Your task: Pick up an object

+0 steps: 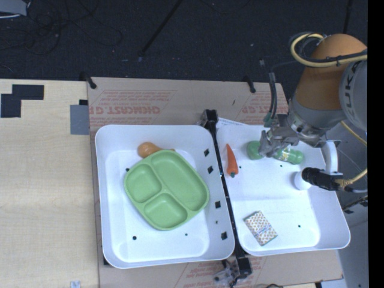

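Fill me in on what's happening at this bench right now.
A grey robot arm with an orange band reaches in from the right, its gripper down over a green bottle-like object at the back of the right white bin. Whether it has a grasp cannot be told. That bin also contains an orange carrot and a small patterned box. The left white bin contains a green divided plate with an orange round object behind it.
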Robot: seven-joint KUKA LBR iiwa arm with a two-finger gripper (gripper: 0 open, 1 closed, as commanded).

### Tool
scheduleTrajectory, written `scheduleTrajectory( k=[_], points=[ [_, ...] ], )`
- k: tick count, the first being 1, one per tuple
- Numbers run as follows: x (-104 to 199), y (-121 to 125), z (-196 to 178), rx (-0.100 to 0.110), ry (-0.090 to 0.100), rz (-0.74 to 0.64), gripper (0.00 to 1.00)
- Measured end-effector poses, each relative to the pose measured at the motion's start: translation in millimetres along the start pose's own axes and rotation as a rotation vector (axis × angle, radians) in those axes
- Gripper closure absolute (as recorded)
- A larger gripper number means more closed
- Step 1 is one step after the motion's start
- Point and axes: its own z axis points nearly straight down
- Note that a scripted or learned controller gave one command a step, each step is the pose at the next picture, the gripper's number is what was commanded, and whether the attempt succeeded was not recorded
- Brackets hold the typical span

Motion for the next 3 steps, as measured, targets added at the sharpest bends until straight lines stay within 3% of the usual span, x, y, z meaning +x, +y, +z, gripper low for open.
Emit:
scheduleTrajectory(
  k=[1,3],
  points=[
    [61,-9,5,0.000,0.000,-0.001,1.00],
    [151,-15,4,-0.002,0.000,-0.002,1.00]
  ],
)
